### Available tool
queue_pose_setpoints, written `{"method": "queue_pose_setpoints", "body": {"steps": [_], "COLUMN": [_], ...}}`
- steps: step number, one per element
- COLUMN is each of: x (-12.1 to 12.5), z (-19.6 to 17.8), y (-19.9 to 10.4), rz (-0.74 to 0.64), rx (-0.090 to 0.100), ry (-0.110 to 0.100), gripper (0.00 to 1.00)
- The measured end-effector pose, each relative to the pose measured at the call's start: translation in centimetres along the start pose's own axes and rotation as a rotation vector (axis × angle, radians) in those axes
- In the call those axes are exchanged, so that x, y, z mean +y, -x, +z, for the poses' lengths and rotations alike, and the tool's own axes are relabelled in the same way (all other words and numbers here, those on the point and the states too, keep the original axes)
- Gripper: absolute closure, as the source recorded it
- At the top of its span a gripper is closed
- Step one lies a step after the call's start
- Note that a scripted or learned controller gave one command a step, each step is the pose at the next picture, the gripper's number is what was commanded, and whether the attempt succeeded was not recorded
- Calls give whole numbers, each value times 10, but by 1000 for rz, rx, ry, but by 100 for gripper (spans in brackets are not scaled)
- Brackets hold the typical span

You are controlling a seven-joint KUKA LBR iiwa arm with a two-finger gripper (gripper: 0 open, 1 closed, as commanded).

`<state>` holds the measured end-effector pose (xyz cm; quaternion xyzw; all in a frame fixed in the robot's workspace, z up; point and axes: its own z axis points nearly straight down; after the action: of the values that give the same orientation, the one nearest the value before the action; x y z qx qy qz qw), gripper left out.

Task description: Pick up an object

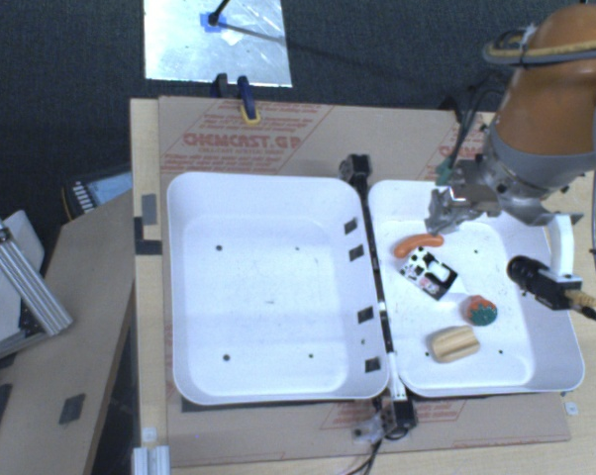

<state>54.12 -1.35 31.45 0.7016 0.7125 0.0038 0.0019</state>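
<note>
We see the grey arm with its orange band reaching in from the right over the right-hand shallow white plastic bin [550, 364], its two-finger metal gripper [443, 216] hanging low above the bin's upper part. From this slanted view we cannot tell how the pincer stands, since the tips blur into the wrist hardware. Just below the gripper lies a small orange carrot-shaped toy [418, 244], very near the tips, though contact is unclear. Just beneath the carrot sits a white block with black markings [428, 273]. Toward the bin's right lies a small round orange and teal object [480, 311], and below it a tan bread-like roll [452, 343]. The left-hand white bin [194, 206] lies beside it, the two touching along a black clipped seam [372, 275].
</note>
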Motion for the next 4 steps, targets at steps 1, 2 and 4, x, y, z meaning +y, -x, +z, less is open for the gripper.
{"method": "queue_pose_setpoints", "body": {"steps": [1, 2, 4], "x": [-40, -22, 7], "z": [27, 24, -35], "y": [95, 23, -78], "rz": [23, 4, 7], "rx": [-5, -1, 0], "ry": [-9, -5, -3], "gripper": [100, 100, 100]}}
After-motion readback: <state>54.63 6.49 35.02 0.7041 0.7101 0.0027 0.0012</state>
